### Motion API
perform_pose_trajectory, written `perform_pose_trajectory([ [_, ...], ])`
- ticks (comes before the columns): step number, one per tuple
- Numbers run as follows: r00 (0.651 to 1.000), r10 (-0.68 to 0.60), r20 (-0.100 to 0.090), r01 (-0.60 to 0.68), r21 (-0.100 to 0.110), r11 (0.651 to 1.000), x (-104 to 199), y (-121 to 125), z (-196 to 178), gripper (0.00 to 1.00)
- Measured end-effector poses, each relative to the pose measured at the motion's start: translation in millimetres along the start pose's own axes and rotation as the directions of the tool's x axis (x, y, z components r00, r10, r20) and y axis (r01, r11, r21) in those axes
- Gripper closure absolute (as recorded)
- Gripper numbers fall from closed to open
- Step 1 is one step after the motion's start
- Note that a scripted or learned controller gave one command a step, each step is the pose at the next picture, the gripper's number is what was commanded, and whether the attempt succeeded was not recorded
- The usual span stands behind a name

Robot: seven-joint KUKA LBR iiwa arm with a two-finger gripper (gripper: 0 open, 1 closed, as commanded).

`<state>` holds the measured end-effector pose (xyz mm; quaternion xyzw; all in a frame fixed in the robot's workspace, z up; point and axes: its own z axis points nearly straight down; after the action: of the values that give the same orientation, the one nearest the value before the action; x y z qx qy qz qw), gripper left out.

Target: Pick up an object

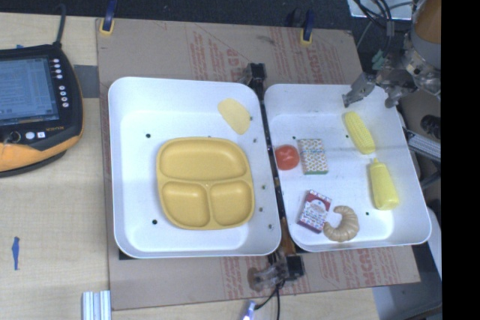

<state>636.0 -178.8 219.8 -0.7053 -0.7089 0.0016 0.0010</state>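
Orange-cased and dark-screened, a handheld control pendant (34, 105) lay on the pale wooden bench (45, 236) at far left. Beside it, the left shallow white plastic bin (127, 161) held a smooth yellow three-compartment plate (204, 182), with a pale yellow oval chip-like piece (235, 115) just above it near the bin's right wall. In the right shallow white plastic bin (300, 105), a round red tomato-like ball (286, 156) sat just beside a small patterned square packet (313, 156). Lower down, a red printed box (315, 210) touched a curved tan croissant (342, 223). Farther right lay a knobbly yellow corn cob (359, 132) and a smooth yellow cylinder (383, 186). The two-finger metal gripper (373, 92) hovered over the bin's upper right corner, fingers spread, pinching nothing.
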Motion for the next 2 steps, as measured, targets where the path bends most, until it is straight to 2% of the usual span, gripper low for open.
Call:
perform_pose_trajectory([
  [1,1.0,0.001,-0.001,-0.001,0.008,1.0,-33,18,102,0.0],
  [2,1.0,-0.003,-0.001,0.003,0.004,1.0,-32,20,129,0.0],
])
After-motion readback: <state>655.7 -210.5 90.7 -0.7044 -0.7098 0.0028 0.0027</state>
